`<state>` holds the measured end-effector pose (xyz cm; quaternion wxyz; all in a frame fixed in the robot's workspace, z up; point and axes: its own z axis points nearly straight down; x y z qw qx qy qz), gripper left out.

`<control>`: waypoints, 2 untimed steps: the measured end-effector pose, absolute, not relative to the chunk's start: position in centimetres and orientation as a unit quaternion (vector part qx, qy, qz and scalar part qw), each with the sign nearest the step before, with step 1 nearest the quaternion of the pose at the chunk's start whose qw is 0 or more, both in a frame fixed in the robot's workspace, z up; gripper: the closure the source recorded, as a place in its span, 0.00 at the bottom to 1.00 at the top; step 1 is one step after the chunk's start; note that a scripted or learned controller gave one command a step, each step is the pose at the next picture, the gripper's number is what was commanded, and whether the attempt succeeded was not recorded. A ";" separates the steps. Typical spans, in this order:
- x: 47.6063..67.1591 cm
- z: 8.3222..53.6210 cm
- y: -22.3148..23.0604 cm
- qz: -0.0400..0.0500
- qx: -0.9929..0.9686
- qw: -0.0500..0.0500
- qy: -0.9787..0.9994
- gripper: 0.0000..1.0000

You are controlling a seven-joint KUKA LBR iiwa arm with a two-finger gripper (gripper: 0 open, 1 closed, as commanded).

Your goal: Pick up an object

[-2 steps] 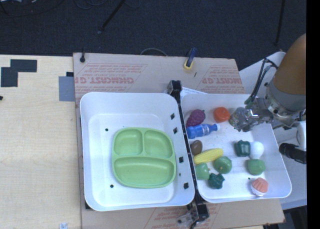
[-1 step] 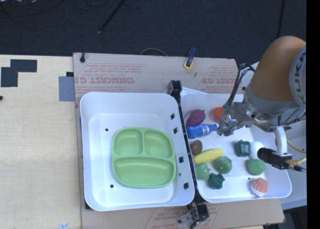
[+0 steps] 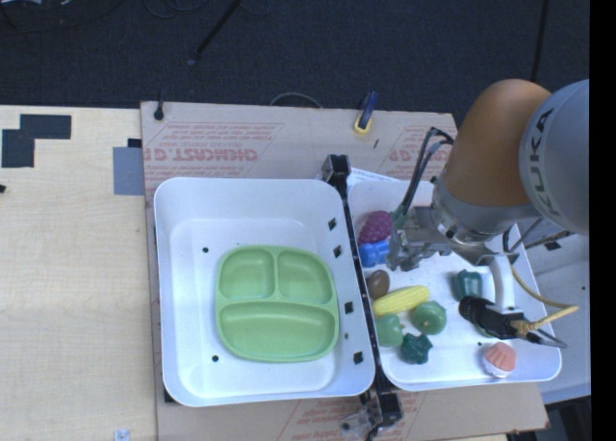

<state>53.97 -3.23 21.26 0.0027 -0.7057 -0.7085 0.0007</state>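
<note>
"KUKA" reads in white down the grey arm (image 3: 553, 155), and mirrored red print crosses the cardboard sheet (image 3: 241, 141) under two white bins. The gripper (image 3: 409, 246) hangs low in the right bin (image 3: 549, 367), just above and right of the corn cob (image 3: 401, 300); whether its claw is spread or pressed together cannot be told. The yellow cob lies near the divider between the bins, long axis running left to right and tipped slightly upward at its right end. Purple grapes (image 3: 376, 227) and a blue block (image 3: 374, 252) sit above it, green pieces (image 3: 429, 316) crowd below. Left of the cob, the left bin (image 3: 178, 237) holds a green divided plate (image 3: 276, 302) with open white floor around it.
</note>
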 end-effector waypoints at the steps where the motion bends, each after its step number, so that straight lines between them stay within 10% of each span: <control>1: 53.6 21.9 1.6 0.000 -0.706 0.002 -0.709 1.00; 2: 52.9 23.1 1.4 0.001 -0.707 0.001 -0.707 1.00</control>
